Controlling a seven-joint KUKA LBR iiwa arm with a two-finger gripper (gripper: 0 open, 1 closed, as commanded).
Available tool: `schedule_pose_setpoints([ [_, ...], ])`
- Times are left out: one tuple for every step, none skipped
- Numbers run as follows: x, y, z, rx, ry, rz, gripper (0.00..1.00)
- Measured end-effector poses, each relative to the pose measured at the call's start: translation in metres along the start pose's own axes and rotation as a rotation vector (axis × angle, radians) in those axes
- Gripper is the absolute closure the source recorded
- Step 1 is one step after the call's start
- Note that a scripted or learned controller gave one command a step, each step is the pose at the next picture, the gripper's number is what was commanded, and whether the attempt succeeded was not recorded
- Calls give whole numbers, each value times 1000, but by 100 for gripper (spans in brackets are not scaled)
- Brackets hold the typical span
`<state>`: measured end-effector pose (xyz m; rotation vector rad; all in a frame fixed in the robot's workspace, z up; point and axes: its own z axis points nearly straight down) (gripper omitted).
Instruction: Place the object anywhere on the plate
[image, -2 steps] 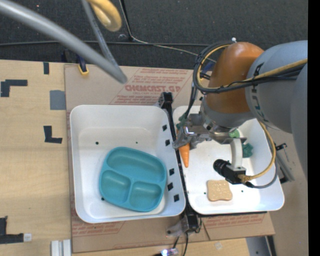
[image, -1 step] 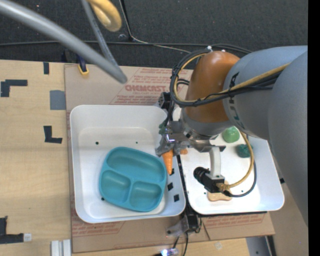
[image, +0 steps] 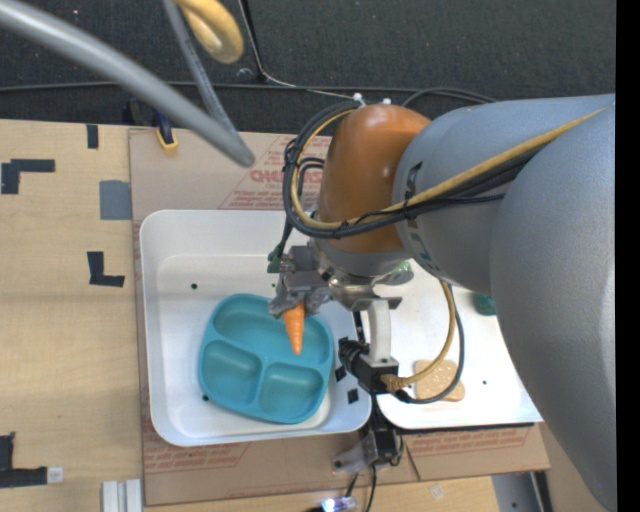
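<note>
- Your tool (image: 293, 305) grips the orange carrot (image: 295, 330) by its thick end, tip hanging down over the blue plate (image: 235, 375) in the left bin (image: 165, 300).
- Lower straight until the tip nears the plate's top-right compartment, then open; a release from height could bounce the carrot over the rim.

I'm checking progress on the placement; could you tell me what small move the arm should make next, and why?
Probably lower a little and release: the carrot hangs point-down from the gripper, already over the blue plate in the left bin.
</note>
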<state>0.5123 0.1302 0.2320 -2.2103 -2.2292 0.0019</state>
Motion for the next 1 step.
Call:
schedule_pose_setpoints([
  [-3, 0, 0, 0, -1, 5, 0],
])
